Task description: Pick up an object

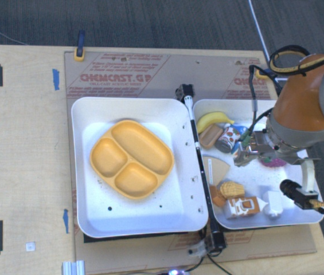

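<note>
While your gripper (243,155) hangs over the right bin (299,219) beside the can (227,139), you cannot tell its finger state; the yellow tray (131,158) sits in the left bin (87,153).

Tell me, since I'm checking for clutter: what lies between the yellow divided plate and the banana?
In the camera view, bare white floor of the left bin, then the two bins' adjoining rims, lie between the yellow divided plate and the banana.

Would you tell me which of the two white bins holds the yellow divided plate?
The left bin: the yellow plate lies alone in it, while the right bin holds a banana and other small items under the gripper.
</note>
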Tool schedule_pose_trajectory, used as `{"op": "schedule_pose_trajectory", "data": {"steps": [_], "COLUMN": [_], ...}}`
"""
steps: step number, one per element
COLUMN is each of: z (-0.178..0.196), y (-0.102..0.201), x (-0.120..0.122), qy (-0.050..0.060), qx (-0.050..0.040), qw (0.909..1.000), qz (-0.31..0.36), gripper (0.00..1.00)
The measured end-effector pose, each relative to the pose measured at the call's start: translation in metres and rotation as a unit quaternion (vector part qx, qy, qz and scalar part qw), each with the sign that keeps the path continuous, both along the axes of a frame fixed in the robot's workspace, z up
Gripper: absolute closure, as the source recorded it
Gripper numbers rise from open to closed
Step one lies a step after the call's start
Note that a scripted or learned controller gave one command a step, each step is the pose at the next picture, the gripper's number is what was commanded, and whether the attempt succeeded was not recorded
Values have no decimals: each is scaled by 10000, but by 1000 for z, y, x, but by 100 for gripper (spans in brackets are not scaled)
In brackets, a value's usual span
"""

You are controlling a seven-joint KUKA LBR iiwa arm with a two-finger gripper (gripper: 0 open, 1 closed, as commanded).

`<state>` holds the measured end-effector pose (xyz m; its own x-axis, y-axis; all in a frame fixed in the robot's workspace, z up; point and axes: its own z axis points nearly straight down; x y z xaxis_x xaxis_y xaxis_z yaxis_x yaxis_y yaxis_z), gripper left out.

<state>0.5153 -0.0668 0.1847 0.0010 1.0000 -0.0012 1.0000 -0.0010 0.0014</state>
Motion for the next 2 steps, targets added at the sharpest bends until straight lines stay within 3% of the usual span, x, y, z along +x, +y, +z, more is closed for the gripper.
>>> {"op": "schedule_pose_trajectory", "data": {"steps": [2], "z": [-30], "y": [-51], "x": [50], "qy": [-3], "qx": [0], "qw": [10000], "qz": [6], "gripper": [100]}}
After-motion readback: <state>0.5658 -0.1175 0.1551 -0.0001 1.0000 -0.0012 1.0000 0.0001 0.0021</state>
